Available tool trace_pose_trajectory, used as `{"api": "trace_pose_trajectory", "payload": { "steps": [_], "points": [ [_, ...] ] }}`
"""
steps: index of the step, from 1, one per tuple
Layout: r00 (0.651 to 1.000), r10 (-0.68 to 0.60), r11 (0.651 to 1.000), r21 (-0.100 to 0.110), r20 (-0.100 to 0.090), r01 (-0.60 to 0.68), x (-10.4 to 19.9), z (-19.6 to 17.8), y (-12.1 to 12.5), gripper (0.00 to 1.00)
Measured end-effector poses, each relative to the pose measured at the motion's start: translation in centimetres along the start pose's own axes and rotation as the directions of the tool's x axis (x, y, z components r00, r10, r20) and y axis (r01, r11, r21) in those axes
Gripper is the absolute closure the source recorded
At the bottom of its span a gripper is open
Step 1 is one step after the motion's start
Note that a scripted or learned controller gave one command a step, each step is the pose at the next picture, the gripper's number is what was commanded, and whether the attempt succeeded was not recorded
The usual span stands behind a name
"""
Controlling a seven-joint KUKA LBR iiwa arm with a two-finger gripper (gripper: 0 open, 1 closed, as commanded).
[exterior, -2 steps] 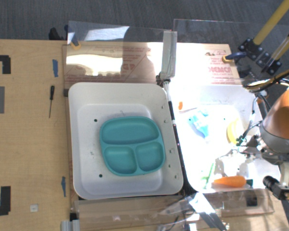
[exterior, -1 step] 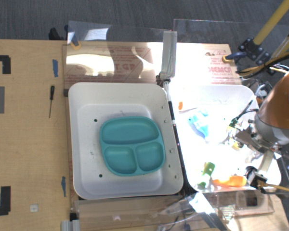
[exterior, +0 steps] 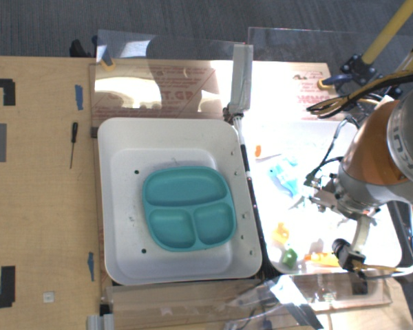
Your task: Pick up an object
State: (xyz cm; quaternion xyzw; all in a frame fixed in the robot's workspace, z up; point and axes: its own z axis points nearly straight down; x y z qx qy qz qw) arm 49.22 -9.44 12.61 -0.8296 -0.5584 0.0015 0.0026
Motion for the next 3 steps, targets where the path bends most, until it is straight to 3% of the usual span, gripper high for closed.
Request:
{"api": "trace_pose_trajectory", "payload": {
  "steps": [1, 2, 3],
  "points": [
    [0.980, -0.197, 0.980, -0.002, 0.000, 0.197, -0.93, 0.32, -1.04, 0.00],
    [0.938, -0.348, 0.938, -0.003, 0.001, 0.348, -0.69, 0.16, -1.10, 0.00],
    [0.900, -0.436, 0.900, -0.003, 0.001, 0.436, -0.54, 0.27, -1.16, 0.00]
  ]
}}
